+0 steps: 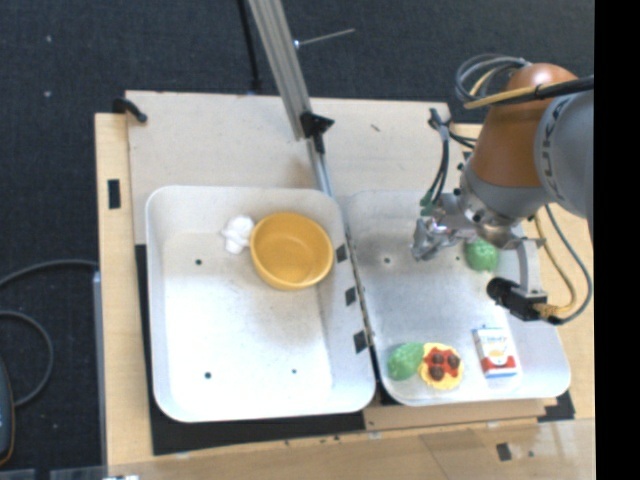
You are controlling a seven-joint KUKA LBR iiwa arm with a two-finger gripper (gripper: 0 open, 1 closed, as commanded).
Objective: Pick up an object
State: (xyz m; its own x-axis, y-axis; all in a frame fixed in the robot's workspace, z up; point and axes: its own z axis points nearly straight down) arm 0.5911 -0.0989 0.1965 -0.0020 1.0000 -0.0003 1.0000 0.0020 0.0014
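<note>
Two shallow white bins sit side by side on a pale wooden bench over dark carpet. Above the right bin (400, 298), toward its upper middle, hangs the metal two-finger gripper (428, 243); whether it is open or closed cannot be told, and nothing shows within it. A small green rounded object (482, 256) lies just right of it, partly hidden under the grey arm (520, 148). Bare floor spreads below the gripper, down to a green lump (405, 360), a yellow-and-red toy (442, 365) and a small red-and-white carton (496, 353) along the lower edge. The left bin (240, 368) holds a yellow bowl (291, 250) touching a white crumpled piece (238, 233).
</note>
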